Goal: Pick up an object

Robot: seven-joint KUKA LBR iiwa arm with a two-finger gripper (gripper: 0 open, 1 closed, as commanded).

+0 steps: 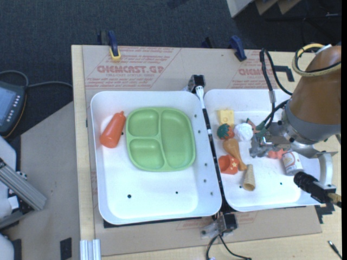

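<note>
Nothing is lifted yet, by my judgement. In the right bin [282, 194], the gripper [259, 143] hangs low beside a white ball [244, 130], near an orange carrot [234, 148] and ice-cream cone [248, 177]. Whether its grip is apart or together, I cannot tell; grasp and lift remain.

Desk [162, 64] of pale board, printed with red lettering along the far edge — clamped there by two blue clips [113, 43], one left, one right. Directly on it, two shallow white bins touching side by side: left bin [108, 191], right bin [271, 196]. Black bracket [196, 82] at the far end of the seam between them, a similar fitting [227, 221] at the near end — cables trailing off the front edge.
</note>
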